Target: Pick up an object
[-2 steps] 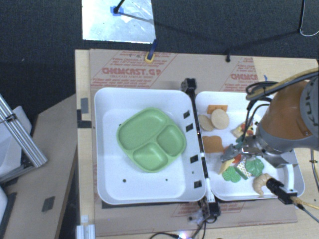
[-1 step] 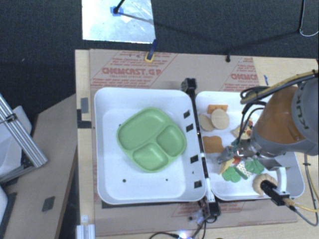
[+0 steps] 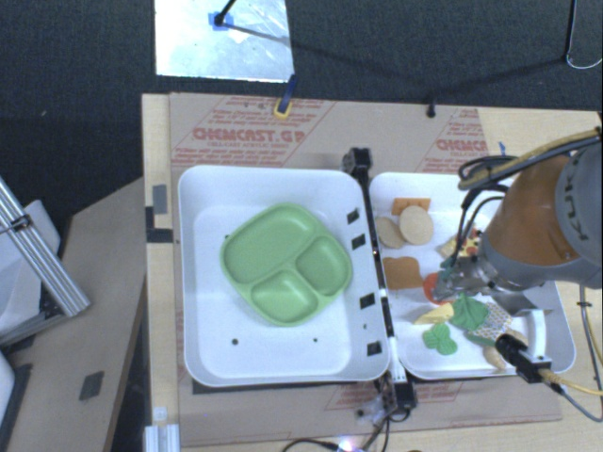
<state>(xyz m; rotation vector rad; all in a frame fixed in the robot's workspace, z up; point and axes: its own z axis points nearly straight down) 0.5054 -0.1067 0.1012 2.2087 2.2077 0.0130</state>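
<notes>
Camera view: 2 bins, 1 green tray, claw grip state unclear over toy food.

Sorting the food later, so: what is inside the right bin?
The right bin holds a round cracker, brown toast, a green leafy piece and a yellow piece. The arm covers the rest.

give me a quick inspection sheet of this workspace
surface: bench bearing left bin and right bin
job's things: toy food in the right bin, including tan round piece, brown slice, green leafy piece
clutter: green divided plate in the left bin
grippers: gripper low over the food; nothing seen held
cables: black and yellow cables on the arm
surroundings: shiny sheet on dark floor
</notes>
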